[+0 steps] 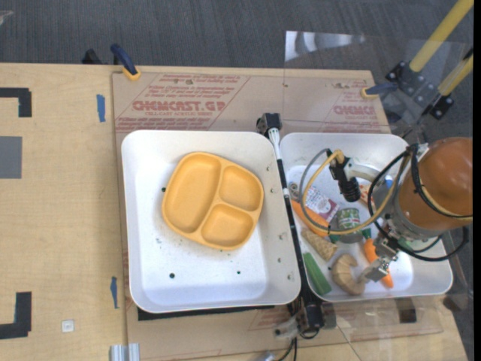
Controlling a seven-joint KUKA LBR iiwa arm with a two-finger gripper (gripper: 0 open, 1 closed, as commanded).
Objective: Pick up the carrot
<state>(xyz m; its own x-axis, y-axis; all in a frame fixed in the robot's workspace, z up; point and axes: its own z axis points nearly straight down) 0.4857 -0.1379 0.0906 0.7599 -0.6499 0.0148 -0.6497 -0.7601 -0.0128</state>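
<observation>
Carrot (373, 258): right bin (432, 280), beside the bread (347, 271), partly under the arm; gripper (379, 262) over it, its state cannot be told. Risk: crowded food and cables (391, 183); fingers may catch bread or slip.

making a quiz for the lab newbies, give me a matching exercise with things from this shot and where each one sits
Things:
1. yellow divided plate
2. gripper
3. green vegetable
4. blue clamp

Places:
A. front left corner of the right bin
B. top edge of the cardboard sheet
C. middle of the left bin
D. low in the right bin, beside orange carrot pieces

Pairs: 1-C, 2-D, 3-A, 4-B
</observation>
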